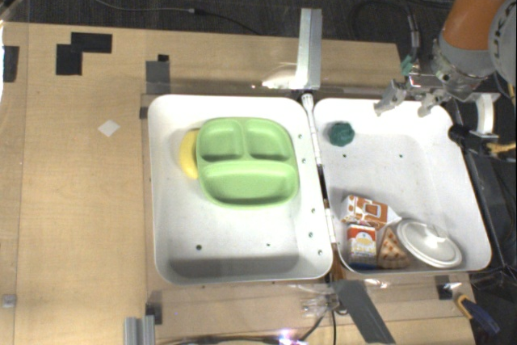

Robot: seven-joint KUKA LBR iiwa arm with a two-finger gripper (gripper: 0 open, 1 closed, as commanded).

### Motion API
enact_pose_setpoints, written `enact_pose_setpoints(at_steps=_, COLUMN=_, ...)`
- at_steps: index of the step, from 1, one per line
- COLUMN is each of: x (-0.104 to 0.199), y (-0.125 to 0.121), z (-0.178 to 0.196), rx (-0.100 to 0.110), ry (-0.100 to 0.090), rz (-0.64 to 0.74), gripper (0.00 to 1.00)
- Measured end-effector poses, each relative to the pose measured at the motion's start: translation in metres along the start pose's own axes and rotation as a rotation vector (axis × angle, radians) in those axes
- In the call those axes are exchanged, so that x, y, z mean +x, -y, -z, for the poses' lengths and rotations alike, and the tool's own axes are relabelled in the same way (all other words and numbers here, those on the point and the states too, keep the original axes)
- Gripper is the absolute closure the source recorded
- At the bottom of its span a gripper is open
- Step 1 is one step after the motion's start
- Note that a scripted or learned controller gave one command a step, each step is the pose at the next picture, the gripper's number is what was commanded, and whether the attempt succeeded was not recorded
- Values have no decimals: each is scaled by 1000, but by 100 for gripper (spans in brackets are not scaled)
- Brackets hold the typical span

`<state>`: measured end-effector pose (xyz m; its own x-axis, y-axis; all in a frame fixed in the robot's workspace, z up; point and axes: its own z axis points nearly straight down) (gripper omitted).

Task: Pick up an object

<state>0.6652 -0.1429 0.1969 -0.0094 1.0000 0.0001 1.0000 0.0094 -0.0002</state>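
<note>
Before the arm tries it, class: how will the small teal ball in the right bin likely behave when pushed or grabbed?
The teal ball looks round, so it would probably roll across the bin's smooth white floor if nudged. It is small, so likely light. Sitting alone, with nothing touching it, a glancing touch may send it away.

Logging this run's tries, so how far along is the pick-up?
Nothing looks done: the green divided plate lies in the left bin, while the small teal ball, snack carton and silver lid lie in the right bin. The gripper sits at that bin's far edge, holding nothing. Descent, grasp and lift remain.
</note>
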Motion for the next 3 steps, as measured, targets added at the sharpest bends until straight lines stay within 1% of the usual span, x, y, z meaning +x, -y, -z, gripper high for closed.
enact_pose_setpoints(at_steps=1, x=52, y=-6, z=-112, rx=-4, ry=1, rz=84, gripper=0)
enact_pose_setpoints(at_steps=2, x=59, y=13, z=-111, rx=-6, ry=2, rz=216, gripper=0)
enact_pose_setpoints(at_steps=3, x=34, y=76, z=-85, rx=-1, ry=0, rz=191, gripper=0)
